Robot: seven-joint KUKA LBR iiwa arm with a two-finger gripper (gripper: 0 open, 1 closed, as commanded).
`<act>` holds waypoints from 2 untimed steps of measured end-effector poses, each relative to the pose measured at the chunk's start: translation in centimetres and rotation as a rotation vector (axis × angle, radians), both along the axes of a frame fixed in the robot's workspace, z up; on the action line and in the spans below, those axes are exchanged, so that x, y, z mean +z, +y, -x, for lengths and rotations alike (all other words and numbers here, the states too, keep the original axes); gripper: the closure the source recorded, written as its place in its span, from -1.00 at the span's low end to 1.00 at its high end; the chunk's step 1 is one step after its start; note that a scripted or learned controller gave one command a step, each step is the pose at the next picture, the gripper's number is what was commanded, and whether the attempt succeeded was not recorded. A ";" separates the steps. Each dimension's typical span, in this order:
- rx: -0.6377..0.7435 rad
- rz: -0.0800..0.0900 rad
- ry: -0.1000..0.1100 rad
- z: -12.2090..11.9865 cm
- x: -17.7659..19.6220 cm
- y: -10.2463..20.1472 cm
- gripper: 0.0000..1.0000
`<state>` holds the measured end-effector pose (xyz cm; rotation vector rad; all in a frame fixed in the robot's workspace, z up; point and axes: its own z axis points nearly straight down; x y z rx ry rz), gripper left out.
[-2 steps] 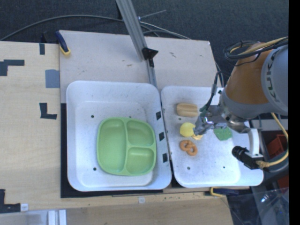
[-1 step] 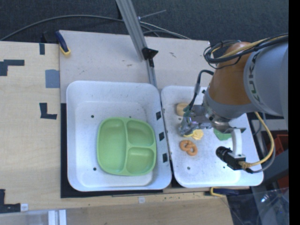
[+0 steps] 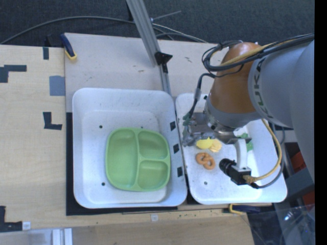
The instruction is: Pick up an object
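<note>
The arm reaches in from the right and hangs over the right bin (image 3: 204,188). Its gripper (image 3: 193,134) sits low near that bin's left wall, next to a yellow object (image 3: 209,145). Just below the yellow piece lies an orange pretzel-shaped object (image 3: 205,160). A green and white object (image 3: 249,140) peeks out from under the arm at the right. The wrist hides the fingers, and nothing can be seen held between them.
The left bin (image 3: 92,106) holds a green divided plate (image 3: 138,160). A grey metal rail (image 3: 145,24) slants down from the top to the gap between the bins. A black cable connector (image 3: 232,171) hangs over the right bin.
</note>
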<state>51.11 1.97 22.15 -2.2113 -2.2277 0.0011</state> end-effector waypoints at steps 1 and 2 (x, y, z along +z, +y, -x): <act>0.001 0.000 0.000 1.3 0.9 4.7 1.00; -0.004 0.002 0.000 1.3 0.8 4.3 -1.00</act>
